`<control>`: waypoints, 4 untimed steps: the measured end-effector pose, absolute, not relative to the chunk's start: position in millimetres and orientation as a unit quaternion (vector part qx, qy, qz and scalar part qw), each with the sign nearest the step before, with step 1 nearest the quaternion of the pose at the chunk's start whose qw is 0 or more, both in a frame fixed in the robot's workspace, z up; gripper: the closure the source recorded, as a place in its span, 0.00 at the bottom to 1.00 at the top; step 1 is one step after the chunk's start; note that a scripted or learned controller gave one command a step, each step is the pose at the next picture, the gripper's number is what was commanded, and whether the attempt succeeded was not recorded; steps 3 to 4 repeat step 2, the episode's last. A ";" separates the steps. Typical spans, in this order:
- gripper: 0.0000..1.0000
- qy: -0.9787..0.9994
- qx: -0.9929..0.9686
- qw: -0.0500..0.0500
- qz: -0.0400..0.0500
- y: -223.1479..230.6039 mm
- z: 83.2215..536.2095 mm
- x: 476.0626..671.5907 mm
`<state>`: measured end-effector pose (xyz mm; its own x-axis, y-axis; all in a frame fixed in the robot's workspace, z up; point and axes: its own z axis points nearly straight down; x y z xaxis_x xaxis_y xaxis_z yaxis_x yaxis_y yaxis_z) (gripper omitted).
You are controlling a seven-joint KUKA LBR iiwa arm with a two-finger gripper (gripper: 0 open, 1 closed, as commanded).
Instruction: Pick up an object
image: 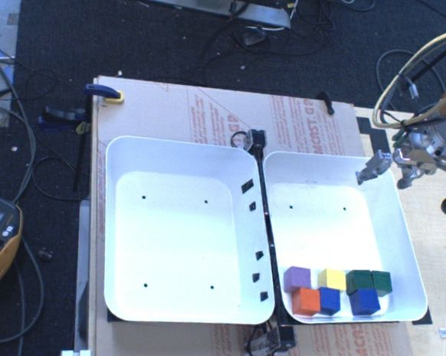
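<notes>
So the blocks are all jammed together at the lower right of the frame, along the near wall of the right bin (413, 257): purple block (297, 277), orange block (306, 300), blue block (329, 300), yellow block (333, 279), green block (369, 281). Packed that tight, I'd guess a finger lands on a neighbour, or the wall blocks it. Left bin (113, 203) sits alongside. Gripper (393, 168) hangs at upper right over the far rim, fingers apart, holding nothing.

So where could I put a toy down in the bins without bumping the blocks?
The left bin has bare white floor from wall to wall. In the right bin, the far half between the divider and the gripper is open too. It's crowded along that bin's near wall, where the purple block, orange block, yellow block, blue blocks and green blocks huddle.
</notes>
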<state>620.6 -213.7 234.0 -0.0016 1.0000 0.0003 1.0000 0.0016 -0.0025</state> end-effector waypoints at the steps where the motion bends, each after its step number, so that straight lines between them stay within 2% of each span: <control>1: 0.00 -0.708 -0.707 0.002 0.001 -213.2 193.6 664.1; 4: 0.00 -0.707 -0.707 0.000 0.000 -213.9 196.6 664.5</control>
